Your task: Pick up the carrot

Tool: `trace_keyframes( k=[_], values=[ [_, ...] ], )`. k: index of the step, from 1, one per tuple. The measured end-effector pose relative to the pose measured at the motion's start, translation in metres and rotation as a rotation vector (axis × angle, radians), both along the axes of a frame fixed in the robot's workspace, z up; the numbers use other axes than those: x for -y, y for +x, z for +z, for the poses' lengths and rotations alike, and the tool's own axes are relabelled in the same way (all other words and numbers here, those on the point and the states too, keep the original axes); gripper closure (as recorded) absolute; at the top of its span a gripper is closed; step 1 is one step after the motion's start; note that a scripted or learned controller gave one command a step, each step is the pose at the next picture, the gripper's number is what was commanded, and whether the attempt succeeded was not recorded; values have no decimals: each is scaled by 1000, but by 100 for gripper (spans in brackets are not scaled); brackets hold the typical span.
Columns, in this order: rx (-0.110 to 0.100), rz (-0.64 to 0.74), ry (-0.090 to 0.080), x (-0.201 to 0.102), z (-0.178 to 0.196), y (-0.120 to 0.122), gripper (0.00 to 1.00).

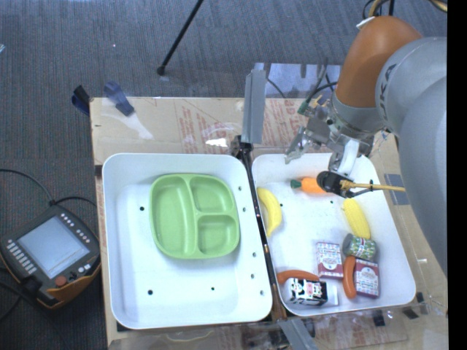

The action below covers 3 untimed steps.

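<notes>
1. Camera view, slanted down: the gripper (pixel 303 149) hangs over the far end of the right bin (pixel 310 228). Whether it is wide or narrow, I cannot tell from this angle.
2. The carrot (pixel 311 186) lies flat on the right bin's floor near the far wall, just beside the gripper, with its green top pointing towards the left bin (pixel 131 268).
3. A banana (pixel 270 208) lies along the right bin's left wall, and a second yellow piece (pixel 356 219) lies right of the carrot.
4. Two red cartons (pixel 329 259) and a black-and-white carton (pixel 306 291) sit at the near end.
5. The left bin holds a green divided plate (pixel 195 215).
</notes>
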State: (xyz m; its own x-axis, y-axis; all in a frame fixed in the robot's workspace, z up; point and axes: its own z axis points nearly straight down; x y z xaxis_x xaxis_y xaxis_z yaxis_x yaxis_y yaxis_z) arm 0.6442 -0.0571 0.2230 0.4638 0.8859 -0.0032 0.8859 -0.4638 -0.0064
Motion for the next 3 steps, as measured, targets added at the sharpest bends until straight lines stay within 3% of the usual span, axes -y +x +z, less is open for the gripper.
trace_keyframes(
  k=[2,3],
  values=[
    [0,25,3,102,-138,-11,0],
    [-7,29,5,102,-132,-11,100]
  ],
)
